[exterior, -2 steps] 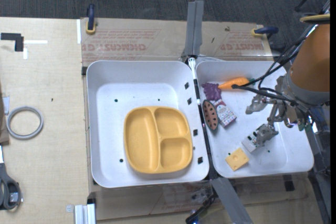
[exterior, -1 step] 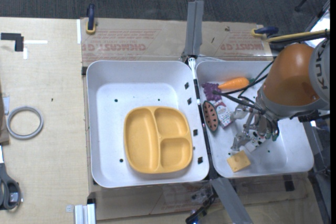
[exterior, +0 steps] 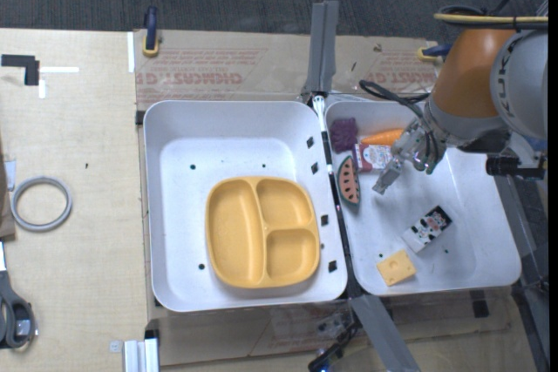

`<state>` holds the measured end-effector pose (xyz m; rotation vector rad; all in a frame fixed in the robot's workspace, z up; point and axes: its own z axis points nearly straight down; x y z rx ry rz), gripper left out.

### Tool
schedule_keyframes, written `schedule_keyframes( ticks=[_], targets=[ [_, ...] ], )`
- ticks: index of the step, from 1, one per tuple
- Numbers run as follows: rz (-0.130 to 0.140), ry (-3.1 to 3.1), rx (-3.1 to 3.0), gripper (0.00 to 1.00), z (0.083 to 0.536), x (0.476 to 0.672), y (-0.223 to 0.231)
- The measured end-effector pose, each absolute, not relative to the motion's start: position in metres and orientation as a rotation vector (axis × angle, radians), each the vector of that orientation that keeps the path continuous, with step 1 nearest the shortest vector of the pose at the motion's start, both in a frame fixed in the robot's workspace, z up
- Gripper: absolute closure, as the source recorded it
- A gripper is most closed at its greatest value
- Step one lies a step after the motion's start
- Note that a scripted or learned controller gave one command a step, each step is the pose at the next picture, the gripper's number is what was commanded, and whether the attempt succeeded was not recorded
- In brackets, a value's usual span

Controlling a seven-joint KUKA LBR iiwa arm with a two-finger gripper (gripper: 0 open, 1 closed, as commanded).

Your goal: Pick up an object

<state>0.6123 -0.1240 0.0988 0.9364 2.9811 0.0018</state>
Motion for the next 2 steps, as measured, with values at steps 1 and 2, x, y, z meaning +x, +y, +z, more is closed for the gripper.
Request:
schedule_keyframes(
  ticks=[1,2],
  targets=[
    [-0.018,2.951,1.131,0.00,0.0961,0.6481,-0.1120],
    [0.001,2.870,1.294,0.00,0.0971,0.6505,-0.1178]
  ],
)
